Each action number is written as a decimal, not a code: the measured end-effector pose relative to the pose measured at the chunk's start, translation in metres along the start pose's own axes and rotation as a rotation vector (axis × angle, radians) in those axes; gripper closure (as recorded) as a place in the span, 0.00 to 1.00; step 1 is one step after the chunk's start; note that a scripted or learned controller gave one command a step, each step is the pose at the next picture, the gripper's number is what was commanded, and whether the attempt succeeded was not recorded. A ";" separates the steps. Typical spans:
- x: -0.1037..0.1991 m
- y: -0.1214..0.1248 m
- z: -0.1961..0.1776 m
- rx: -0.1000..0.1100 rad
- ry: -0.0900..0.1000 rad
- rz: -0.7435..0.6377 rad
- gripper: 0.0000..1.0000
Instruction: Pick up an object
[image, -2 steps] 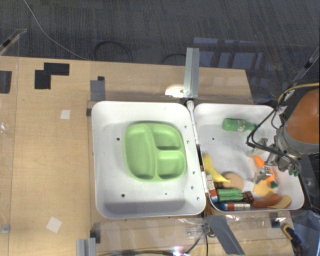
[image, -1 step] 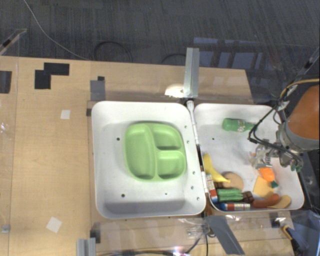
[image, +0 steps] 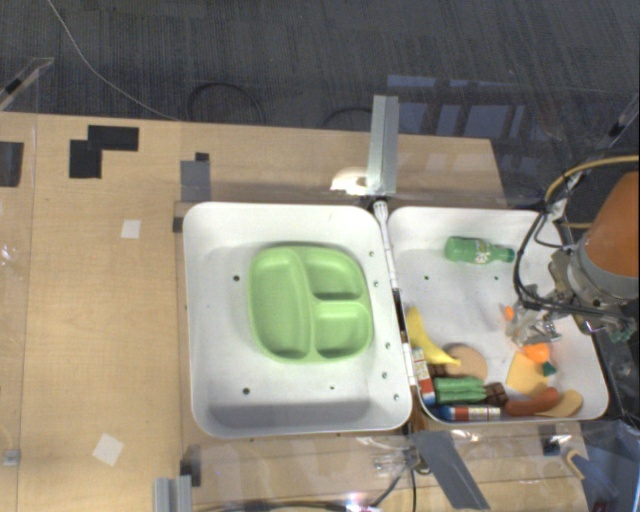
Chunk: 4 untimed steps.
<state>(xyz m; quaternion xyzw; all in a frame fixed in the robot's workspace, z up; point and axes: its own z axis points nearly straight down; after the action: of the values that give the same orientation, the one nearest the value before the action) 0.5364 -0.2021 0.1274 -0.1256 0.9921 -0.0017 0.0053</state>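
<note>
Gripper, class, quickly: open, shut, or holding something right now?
Gripper: cannot be told from this view; it sits low over the right bin, near an orange piece.

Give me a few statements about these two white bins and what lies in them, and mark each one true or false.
1. A light green plastic tray with three compartments lies in the left shallow white bin. True.
2. The small green plastic bottle stands upright. False: it lies on its side, near the far edge of the right shallow white bin.
3. The yellow toy banana rests near the wall between the two bins. True.
4. The green tray holds a toy sausage. False: its compartments hold nothing.
5. The arm's tool hangs over the left bin. False: it is over the right bin, near a small orange piece.
</note>
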 end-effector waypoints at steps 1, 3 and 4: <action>0.013 -0.001 -0.015 0.000 0.001 -0.267 1.00; 0.032 0.004 0.036 0.005 -0.006 -0.253 0.00; 0.022 0.041 0.036 0.006 -0.008 -0.278 0.00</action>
<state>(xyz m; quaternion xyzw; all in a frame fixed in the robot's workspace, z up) 0.5056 -0.1678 0.0913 -0.2616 0.9651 -0.0050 0.0094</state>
